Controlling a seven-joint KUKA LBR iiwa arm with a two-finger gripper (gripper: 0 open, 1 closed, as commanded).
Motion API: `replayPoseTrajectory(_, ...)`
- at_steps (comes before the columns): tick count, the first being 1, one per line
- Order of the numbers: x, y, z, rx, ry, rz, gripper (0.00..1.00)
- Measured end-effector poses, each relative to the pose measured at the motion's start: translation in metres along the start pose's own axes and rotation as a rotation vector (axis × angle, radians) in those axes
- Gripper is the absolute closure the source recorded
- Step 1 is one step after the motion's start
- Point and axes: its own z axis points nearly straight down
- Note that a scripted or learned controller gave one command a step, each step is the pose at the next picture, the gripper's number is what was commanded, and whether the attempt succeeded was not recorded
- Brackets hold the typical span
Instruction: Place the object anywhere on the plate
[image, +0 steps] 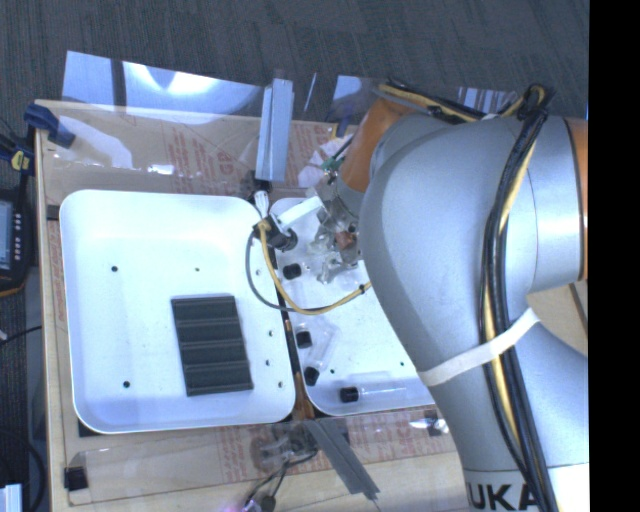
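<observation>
Looking down on the tabletop, we see two shallow white bins side by side. The left bin holds a dark ribbed rectangular plate, lying flat near its middle with nothing on it, so we judge the placing is not yet done. The grey arm reaches in from the right and covers much of the right bin. Its gripper hangs low over the far end of that bin, among small clear and dark items we cannot identify. We cannot tell how far it is open, nor whether it holds anything. Which item is the object is unclear; the pick and carry across appear to remain.
</observation>
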Motion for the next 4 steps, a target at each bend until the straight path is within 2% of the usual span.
replayPoseTrajectory(1,0.002,-0.002,0.001,0.004,-0.003,-0.132,1.0)
replayPoseTrajectory(2,0.0,-0.012,0.0,0.0,-0.005,-0.043,1.0)
replayPoseTrajectory(3,0.001,-0.007,0.0,-0.002,0.002,0.003,1.0)
replayPoseTrajectory(4,-0.003,-0.011,0.0,-0.001,-0.002,0.004,1.0)
